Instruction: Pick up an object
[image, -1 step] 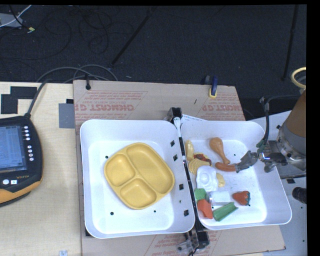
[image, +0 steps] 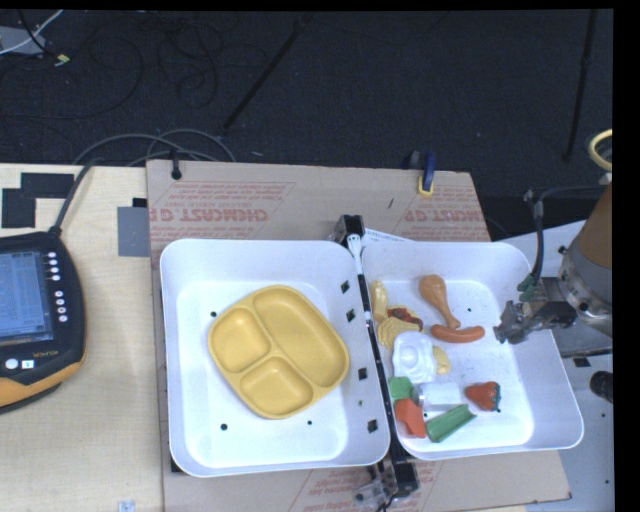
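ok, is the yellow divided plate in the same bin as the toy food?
No, the yellow divided plate lies alone in the left bin, while the toy food, such as the sausage, sits in the right bin.

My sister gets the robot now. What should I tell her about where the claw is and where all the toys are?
Claw: at the right edge of the right bin, with no toy between its fingers; open or shut is too hard to tell.
Toys: all in the right bin. Drumstick and sausage lie nearest the claw; the red pepper and green piece sit toward the front; the white toy is in the middle.
Left bin: holds the yellow divided plate.
Done: nothing picked up.
Left: grab one toy and lift it.
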